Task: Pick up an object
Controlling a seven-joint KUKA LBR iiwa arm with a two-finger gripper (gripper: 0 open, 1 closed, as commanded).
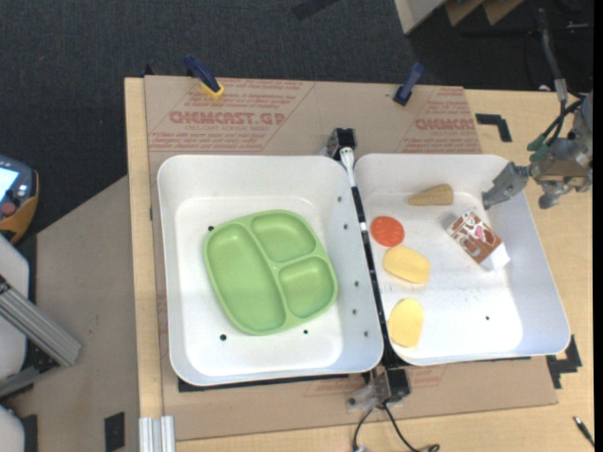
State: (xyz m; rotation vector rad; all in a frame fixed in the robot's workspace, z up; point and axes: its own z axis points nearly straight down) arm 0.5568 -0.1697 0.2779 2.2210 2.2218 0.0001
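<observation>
White plastic forms both shallow bins. The right bin (528,332) holds five loose objects: a tan wedge (431,195) near its back wall, an orange-red disc (387,231) close to the divider, two yellow pieces, one (407,266) just below the disc and one (406,322) nearer the front edge, and a brown-and-white packet (476,238) towards the right. The left bin (179,252) holds a green compartment tray (270,271).

Task status: no pick is complete. All five candidate objects rest on the bin floor, and none sits in the end effector (504,188). The end effector is positioned at the right bin's back-right corner, just above the packet and apart from it. Whether its jaws are apart or together cannot be told. Remaining steps, as judged: selection, descent, closure and lift.

The worktop (283,102) is brown printed cardboard, secured by clips at the rear edge. Dark carpet (75,45) surrounds it.
</observation>
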